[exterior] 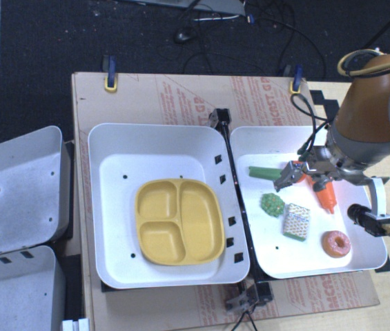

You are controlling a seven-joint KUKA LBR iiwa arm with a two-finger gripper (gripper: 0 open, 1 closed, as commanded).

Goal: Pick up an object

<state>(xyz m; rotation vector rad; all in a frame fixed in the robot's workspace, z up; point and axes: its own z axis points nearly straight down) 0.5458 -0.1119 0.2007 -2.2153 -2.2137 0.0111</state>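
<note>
Gripper [297,174] hangs centre-right over the right bin [371,257], finger state unclear. Carrot [326,195] just beside it, green stick [264,173] close left: crowding risks a glancing miss.

Just left of the gripper [297,176], which is dark grey with black fingers, lies a flat green strip [264,173]. An orange carrot-shaped toy [326,195] sits just right of it. Below the gripper are a bumpy green ball [273,204] and a block [296,221] with a white-and-tan lattice pattern and a green edge. Further down to the right lies a pinkish-orange doughnut [336,243]. These rest in a plain white bin [264,140]. Well to the left, another white bin [112,143] carries a mustard-yellow divided plate [179,221]. Black clips mark the seam between bins.
</note>
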